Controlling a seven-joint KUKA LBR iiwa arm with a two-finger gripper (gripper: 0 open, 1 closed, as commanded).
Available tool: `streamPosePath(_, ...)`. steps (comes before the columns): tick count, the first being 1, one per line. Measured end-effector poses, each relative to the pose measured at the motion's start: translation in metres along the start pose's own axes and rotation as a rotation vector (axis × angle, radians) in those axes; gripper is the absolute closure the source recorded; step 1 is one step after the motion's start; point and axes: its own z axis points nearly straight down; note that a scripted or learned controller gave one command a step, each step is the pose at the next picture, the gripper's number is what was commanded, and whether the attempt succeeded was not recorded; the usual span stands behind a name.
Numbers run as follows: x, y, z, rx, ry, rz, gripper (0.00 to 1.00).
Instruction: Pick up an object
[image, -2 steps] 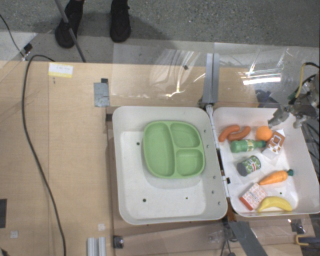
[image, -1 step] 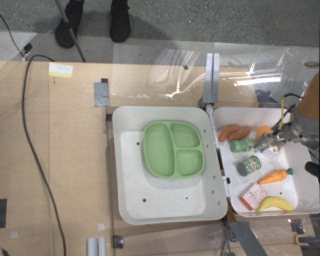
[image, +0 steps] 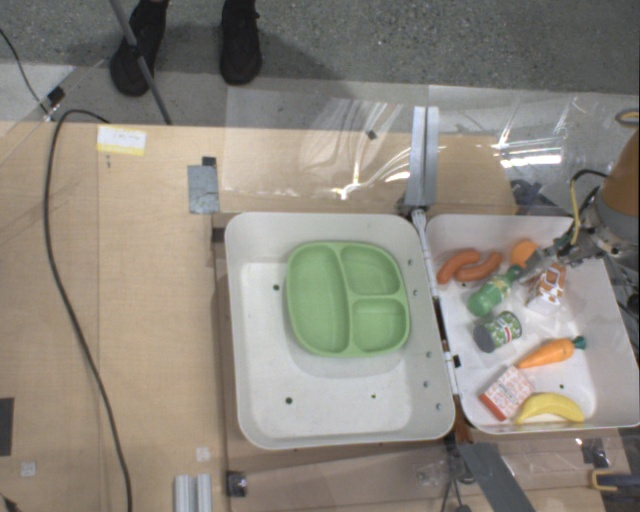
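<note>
While you look down on the bench (image: 120, 330), you see two shallow white bins side by side. Your left bin (image: 330, 415) carries a green divided plate (image: 348, 298) with three compartments, lying toward its far side. Your right bin (image: 600, 415) holds the loose items.

Along the far side of that right bin lie two orange-red sausages (image: 468, 265), one touching the other, with a small orange piece (image: 524, 251) to their right. Just nearer than the sausages sits a green pepper-like item (image: 490, 296), and nearer again a small dark can with a green label (image: 499, 330), tipped on its side. To the right of the can lies a carrot (image: 549, 352), its green end pointing right. Close to the near edge, a red and white carton (image: 506, 392) lies flat, touching a yellow banana (image: 551, 408) on its right.

Your arm comes in from the right edge, and the gripper (image: 553, 262) sits low over the far right part of the right bin. It hovers just above a small orange and white box (image: 547, 287), which stands just right of the green pepper-like item. You cannot tell whether the pincer is wide or narrow, because the tips blur into the clutter below them, and nothing shows clearly gripped between them.
</note>
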Motion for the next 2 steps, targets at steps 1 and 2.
streamPosePath(1, -0.005, 0.004, -0.017, -0.015, -0.015, 0.0, 1.0)
streamPosePath(2, 0.043, 0.063, -0.071, 0.014, 0.018, -0.181, 1.0)
